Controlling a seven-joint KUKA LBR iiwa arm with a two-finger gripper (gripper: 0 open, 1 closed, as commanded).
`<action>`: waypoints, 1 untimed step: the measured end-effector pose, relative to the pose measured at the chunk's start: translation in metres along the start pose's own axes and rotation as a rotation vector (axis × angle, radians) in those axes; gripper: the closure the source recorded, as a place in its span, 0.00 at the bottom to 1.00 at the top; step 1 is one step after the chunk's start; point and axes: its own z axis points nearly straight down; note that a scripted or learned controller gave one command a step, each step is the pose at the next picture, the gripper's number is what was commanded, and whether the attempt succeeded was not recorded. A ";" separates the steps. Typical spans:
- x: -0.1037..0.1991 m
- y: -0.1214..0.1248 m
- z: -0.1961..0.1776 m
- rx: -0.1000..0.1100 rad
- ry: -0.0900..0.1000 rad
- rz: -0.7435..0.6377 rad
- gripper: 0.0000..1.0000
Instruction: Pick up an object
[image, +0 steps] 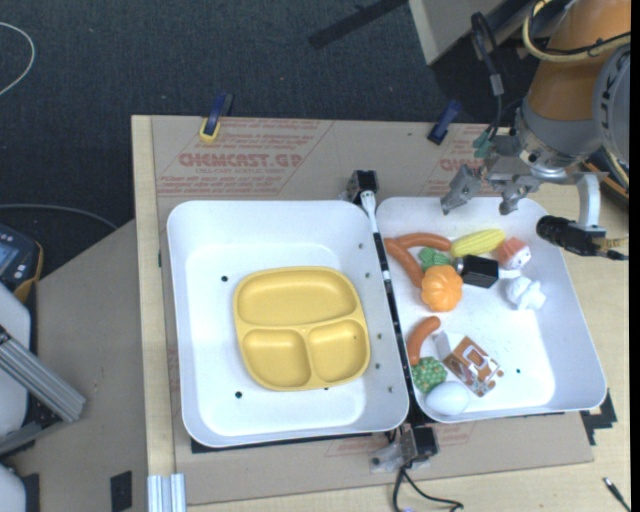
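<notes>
My gripper (480, 204) hangs over the far edge of the right bin (570, 330), open, with nothing between its fingers. Just in front of it lie a yellow corn cob (478, 241) and an orange sausage (420, 243). An orange pumpkin (441, 287), a black block (480, 271) and a small green piece (435, 258) sit near the bin's middle. A white and red toy (515, 252) and a white lump (522, 292) lie to the right. Nearer the front are a second sausage (422, 338), a green broccoli (428, 374), a white egg (447, 400) and a brown and white packet (472, 363).
The left bin (195, 300) holds a yellow divided plate (300, 325). A black clip (362, 185) sits at the far end of the seam between the bins. Blue clamps (213, 117) (444, 121) grip the board's far edge.
</notes>
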 end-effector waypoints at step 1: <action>0.000 0.003 -0.009 -0.015 -0.002 -0.002 0.00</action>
